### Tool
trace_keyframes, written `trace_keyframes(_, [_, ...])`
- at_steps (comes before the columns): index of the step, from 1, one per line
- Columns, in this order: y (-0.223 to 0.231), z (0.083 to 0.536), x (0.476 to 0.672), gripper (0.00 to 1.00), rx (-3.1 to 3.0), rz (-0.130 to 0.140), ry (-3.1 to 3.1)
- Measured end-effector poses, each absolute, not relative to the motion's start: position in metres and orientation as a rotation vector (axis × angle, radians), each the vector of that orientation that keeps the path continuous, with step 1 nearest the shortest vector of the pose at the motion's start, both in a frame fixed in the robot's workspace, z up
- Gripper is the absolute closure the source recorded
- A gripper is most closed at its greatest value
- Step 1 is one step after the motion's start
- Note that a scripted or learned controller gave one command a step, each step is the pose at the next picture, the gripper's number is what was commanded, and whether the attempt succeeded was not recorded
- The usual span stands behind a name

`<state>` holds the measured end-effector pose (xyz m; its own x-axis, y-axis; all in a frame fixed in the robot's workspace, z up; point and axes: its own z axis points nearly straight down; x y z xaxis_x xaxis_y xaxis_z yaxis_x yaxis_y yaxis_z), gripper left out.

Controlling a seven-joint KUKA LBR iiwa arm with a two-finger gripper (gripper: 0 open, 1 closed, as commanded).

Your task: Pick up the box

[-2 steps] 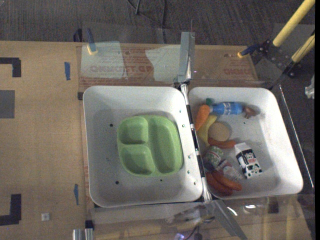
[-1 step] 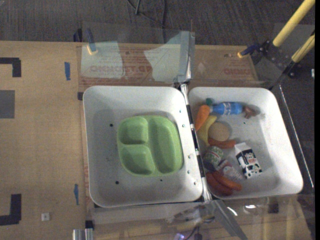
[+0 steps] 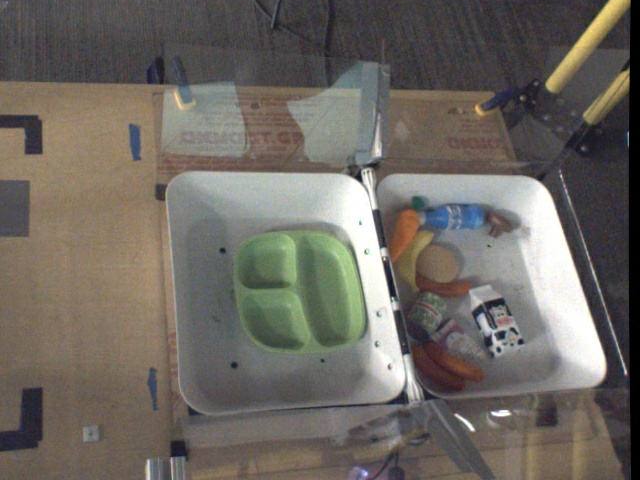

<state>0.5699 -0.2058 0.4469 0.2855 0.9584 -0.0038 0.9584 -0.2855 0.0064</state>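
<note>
Jaws: grip state cannot tell. Box [image 3: 497, 326] lies apart from right bin [image 3: 570, 268] walls, open floor right of it.

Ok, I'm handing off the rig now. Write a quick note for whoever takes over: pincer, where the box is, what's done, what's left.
Box: the small milk carton lies in the right bin, toward its near side, apart from the toy food clustered along the bin's left wall: carrot, bottle, can.
Left bin holds a green divided plate.
Done: nothing yet; the carton rests on the bin floor.
Left: bring the arm in, grasp the carton and lift it.
</note>
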Motion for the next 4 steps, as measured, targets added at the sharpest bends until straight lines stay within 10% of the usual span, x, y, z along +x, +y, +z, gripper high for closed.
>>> trace_keyframes(1, [-0.205, 0.447, 0.57, 0.0, 2.512, 0.001, 1.875])
trace_keyframes(2, [-0.204, 0.458, 0.571, 1.0, 2.505, 0.002, 1.875])
trace_keyframes(4, [-0.202, 0.48, 0.574, 1.0, 2.491, 0.004, 1.877])
